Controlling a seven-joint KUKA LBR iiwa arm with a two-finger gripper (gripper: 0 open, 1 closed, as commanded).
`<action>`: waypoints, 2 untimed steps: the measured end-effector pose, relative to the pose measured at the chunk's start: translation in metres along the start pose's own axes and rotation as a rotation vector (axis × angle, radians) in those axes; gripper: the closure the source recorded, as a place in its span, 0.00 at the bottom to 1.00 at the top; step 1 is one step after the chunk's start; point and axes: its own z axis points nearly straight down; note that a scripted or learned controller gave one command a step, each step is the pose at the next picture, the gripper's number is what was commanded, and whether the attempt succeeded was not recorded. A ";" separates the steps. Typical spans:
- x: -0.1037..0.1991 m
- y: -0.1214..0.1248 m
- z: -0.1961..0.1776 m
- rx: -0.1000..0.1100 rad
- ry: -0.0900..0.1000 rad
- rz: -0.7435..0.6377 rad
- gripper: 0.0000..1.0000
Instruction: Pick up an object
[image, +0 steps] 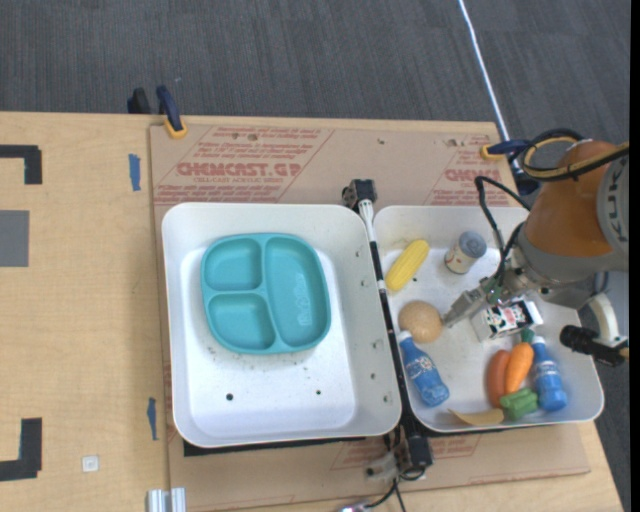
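Camera view: fingers (462, 306) spread narrowly, holding nothing, just beside the egg (421, 321)

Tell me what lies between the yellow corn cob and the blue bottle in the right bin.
The tan egg-shaped ball lies between yellow corn cob and blue bottle, per the camera view.

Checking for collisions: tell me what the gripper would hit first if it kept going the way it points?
Probably the egg: the gripper points left and slightly down toward it. Its height above the bin is unclear, so it might pass over.
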 end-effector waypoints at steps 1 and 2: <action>-0.068 0.059 0.003 -0.001 -0.002 -0.193 0.00; -0.027 0.088 0.004 0.015 0.003 -0.042 0.00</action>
